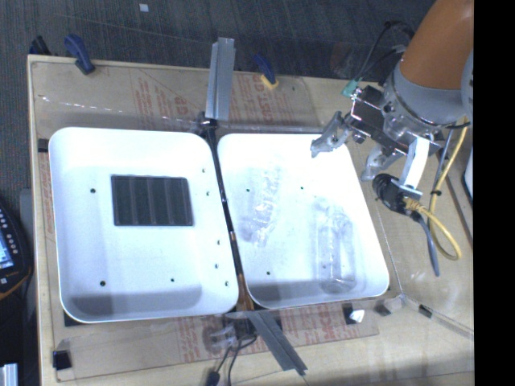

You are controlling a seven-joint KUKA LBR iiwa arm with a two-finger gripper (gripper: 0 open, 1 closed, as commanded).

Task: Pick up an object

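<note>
A clear plastic bottle (336, 246) lies lengthwise in the right part of the right bin (366, 215). A crumpled clear plastic piece (262, 202) rests to its left in the same bin. A dark grey ribbed rectangular block (151, 200) lies flat in the left bin (72, 256). My gripper (350, 156) hangs over the far right corner of the right bin, above and behind the bottle. Its fingers (324, 143) are spread open with nothing between them.
A metal divider bar (220, 79) runs from the back edge down between the two bins. Blue clamps (79, 55) sit on the bench's far edge. Yellow and black cables (434, 215) hang from the wrist just right of the right bin.
</note>
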